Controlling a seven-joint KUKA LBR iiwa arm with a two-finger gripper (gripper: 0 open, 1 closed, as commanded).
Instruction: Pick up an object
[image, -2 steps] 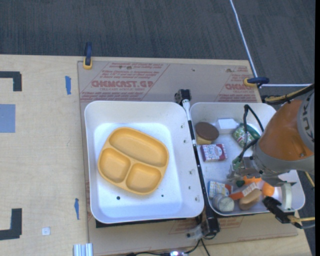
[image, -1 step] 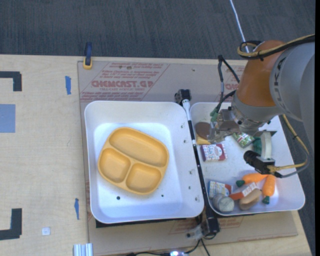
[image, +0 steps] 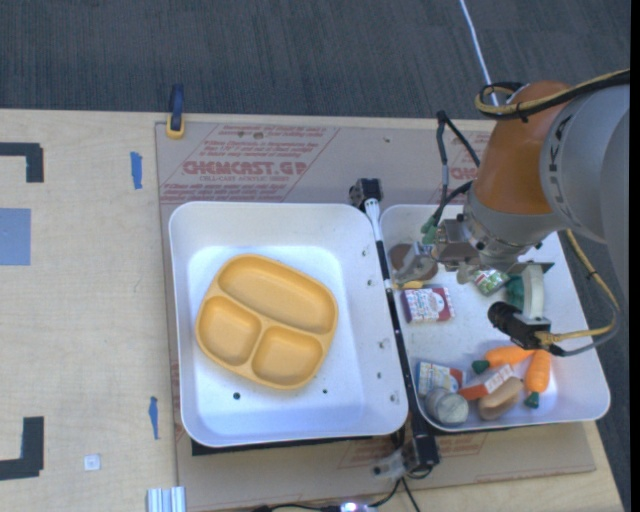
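My gripper (image: 447, 258) hangs low over the far left part of the right bin (image: 590, 385), under the grey and orange arm. A brown object (image: 404, 259) lies just left of it, against the bin's wall. Just below it lies a red and white packet (image: 427, 303). To its right a small green and white item (image: 489, 282) sits by the wrist. I see nothing held between the gripper's tips.
The left bin (image: 200, 235) holds a yellow divided plate (image: 265, 320). In the right bin's near part lie two orange carrots (image: 538, 372), a bread roll (image: 497, 399), a grey round thing (image: 452, 408) and a small packet (image: 436, 376). A white curved piece (image: 537, 289) lies at right.
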